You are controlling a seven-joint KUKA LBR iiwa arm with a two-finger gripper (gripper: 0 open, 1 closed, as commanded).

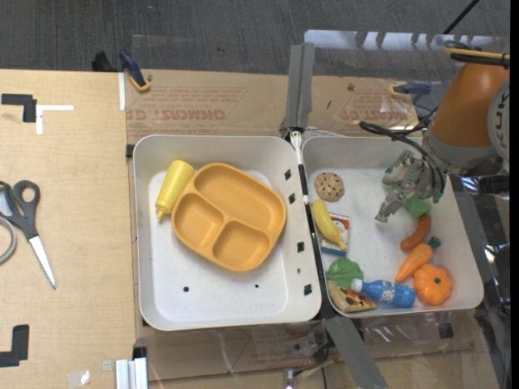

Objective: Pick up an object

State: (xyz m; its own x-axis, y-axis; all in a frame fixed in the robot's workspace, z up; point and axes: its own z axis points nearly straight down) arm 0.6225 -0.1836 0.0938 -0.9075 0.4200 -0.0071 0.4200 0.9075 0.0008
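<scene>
In the right bin point(462, 217) the loose objects lie mostly along the near and right parts of its floor. A small orange pumpkin point(432, 284) sits in the near right corner, with an orange carrot point(414, 260) just beside it, tilted toward the bin's middle. A second, redder carrot-like piece point(417, 232) lies a little farther back, its upper end under something green point(419, 207) that sits at the tip of the pincer point(403, 194). The pincer hangs over the right bin's far right part, its grey metal fingers pointing down and to the left; whether they are spread or pressed together I cannot tell, nor whether the green piece is between them. Behind it rises the arm point(474, 108), orange band showing above the wrist.

Along the near wall lie a blue bottle point(388, 292) with a white cap, a green leafy piece point(344, 269) and a flat pizza-like slice point(351, 301). Against the left wall a yellow banana point(327, 221) rests on a small printed card point(339, 227), and a round brown cookie point(328, 186) lies farther back.

The left bin point(162, 298) holds a yellow-orange divided plate point(229, 215) with three compartments, and a yellow bottle point(173, 188) touching its left edge. On the wooden bench point(65, 217) to the left lie scissors point(31, 229) with grey handles.
</scene>
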